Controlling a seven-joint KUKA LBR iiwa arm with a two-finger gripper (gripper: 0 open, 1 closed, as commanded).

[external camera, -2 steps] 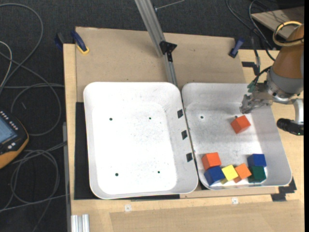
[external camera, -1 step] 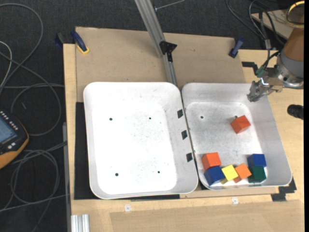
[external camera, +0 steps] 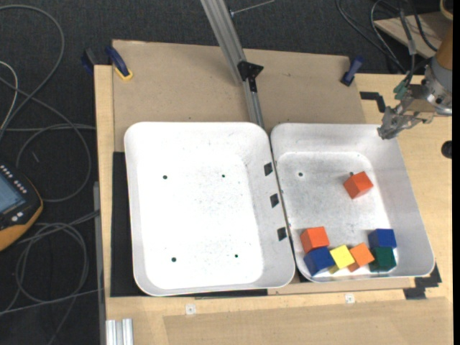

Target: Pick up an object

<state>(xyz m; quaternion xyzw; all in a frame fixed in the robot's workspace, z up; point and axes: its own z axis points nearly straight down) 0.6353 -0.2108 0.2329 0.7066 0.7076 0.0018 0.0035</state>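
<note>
Item: lone orange block (external camera: pixel 358 185), lying apart in the upper part of the right bin (external camera: pixel 402 165); further candidates, an orange, a blue, a yellow, a small orange, a second blue and a green block, are clustered along that bin's near wall (external camera: pixel 348 252). The left bin (external camera: pixel 144 149) adjoins it on the worktop (external camera: pixel 180 70). End effector (external camera: pixel 392 124) is poised above the right bin's far right corner, nothing grasped, its state not discernible; the approach step is judged in hand, and travel inward over a block, then descent, is called for.

2 white bins (external camera: pixel 194 139) — smooth, speckled plastic; bench (external camera: pixel 180 85) — matt pale wood; blocks (external camera: pixel 357 185) glossy.
</note>
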